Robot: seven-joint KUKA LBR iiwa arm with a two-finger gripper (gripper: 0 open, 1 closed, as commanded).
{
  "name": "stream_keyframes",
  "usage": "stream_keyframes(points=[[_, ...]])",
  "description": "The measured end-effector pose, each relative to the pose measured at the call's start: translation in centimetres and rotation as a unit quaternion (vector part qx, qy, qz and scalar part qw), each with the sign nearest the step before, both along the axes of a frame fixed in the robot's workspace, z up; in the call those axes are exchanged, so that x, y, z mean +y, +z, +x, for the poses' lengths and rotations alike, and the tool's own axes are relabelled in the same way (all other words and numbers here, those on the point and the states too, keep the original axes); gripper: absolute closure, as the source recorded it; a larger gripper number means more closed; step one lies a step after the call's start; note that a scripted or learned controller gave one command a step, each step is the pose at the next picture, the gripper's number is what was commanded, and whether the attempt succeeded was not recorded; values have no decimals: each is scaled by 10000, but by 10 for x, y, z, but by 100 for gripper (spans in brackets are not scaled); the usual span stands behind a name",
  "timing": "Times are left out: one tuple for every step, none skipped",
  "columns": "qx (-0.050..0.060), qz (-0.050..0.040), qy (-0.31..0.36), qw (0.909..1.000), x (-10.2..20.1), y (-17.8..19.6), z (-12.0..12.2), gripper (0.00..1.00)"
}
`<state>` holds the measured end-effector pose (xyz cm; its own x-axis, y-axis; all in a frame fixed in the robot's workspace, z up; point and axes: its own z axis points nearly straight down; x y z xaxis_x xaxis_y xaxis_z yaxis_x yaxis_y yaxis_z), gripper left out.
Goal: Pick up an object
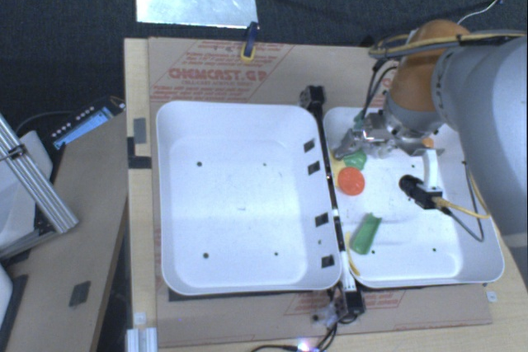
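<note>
A brown cardboard sheet (pixel 214 72) printed with red lettering is seen beneath two shallow white bins set side by side. The left bin (pixel 239 202) is shown well to the left of the gripper (pixel 363 139), beyond a row of small black clips (pixel 313 168) fixed along the seam where the two bins meet.

In the right bin (pixel 429 260), three loose things are gathered on the side nearest that seam. A small yellow-and-green piece (pixel 346 149) is pictured right at the gripper's tip, just to its left and slightly below; whether it is touched or gripped cannot be told. An orange round object (pixel 352 182) is seen just below the gripper, apart from it. A green block (pixel 365 232) is laid at a tilt farther below, near the bin's front wall and well clear of the gripper.

The gripper itself is lowered into the upper left corner of the right bin. Whether it is apart or together cannot be told from this angle. The grey arm (pixel 487 111) is seen reaching in from the right, its orange band (pixel 417 86) just above and to the right of the gripper.
</note>
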<state>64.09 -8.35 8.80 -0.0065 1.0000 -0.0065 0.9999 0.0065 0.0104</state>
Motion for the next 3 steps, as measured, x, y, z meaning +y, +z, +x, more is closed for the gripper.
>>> stream_keyframes(points=[[43, 24, -34, 10000, -6, -2, -53, 0], [28, 26, -26, 10000, -5, 8, -50, 100], [-47, 33, 22, 10000, 39, 138, 8, 100]])
